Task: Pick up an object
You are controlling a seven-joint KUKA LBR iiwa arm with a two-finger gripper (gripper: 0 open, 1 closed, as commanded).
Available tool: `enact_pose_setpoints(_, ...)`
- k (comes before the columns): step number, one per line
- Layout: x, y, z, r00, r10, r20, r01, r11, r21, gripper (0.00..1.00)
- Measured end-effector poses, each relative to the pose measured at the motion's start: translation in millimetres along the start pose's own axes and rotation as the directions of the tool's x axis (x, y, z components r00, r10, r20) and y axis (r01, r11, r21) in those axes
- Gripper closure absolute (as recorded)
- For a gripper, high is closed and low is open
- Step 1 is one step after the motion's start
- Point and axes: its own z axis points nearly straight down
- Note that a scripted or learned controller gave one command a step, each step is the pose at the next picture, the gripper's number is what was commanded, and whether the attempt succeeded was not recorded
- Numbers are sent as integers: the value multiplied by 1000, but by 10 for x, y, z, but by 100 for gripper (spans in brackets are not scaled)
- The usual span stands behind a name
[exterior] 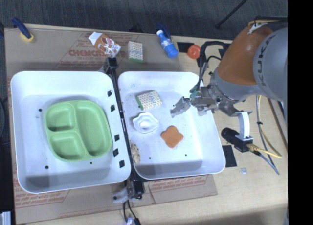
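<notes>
Right now the tool hangs over the right bin, in its upper right part, with the arm reaching in from the right. Whether its tips are spread or pressed together I cannot tell; they blur into one grey shape, and nothing shows pinched between them.

Three things lie in that bin as candidates. The orange piece is nearest: it sits just below the tool and slightly left, toward the bin's front wall. It looks roughly squarish and a little tilted, with no strong long axis, so the approach angle probably matters little. The white cup lies farther left of the tool and a little lower, near the bin's middle. The green-and-white packet lies left of the tool at about the same height, its long side slanting up to the right.

The left bin holds a green tray, well apart from the tool.

My judgement is that the orange piece is the likeliest pick, calling for a short shift toward the front and then a straight descent.
</notes>
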Motion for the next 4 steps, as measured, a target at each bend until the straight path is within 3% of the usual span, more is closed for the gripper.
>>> enact_pose_setpoints(1, -362, -220, 1255, 1000, 0, 2, 0, 1000, -2, 0)
enact_pose_setpoints(2, -349, -209, 1148, 1000, -6, 1, 6, 1000, -2, 100)
enact_pose_setpoints(3, -37, -403, 82, 1000, -1, 1, 1, 1000, -4, 100)
enact_pose_setpoints(4, -38, -406, 87, 1000, -1, 1, 1, 1000, -3, 0)
